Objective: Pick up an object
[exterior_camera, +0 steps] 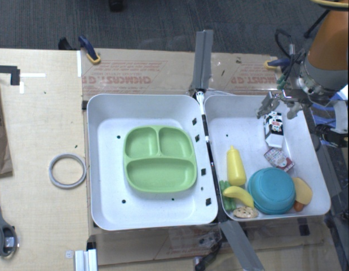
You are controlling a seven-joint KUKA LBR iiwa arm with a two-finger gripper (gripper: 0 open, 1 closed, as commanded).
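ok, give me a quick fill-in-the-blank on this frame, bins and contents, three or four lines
1. The green divided plate lies in the ____ bin as the camera sees it.
2. The divided plate has ____ compartments.
3. The yellow mustard bottle sits directly to the ____ of the blue bowl in the camera view.
4. The hand hangs over the ____ bin, near its far edge.

Missing words: left; three; left; right
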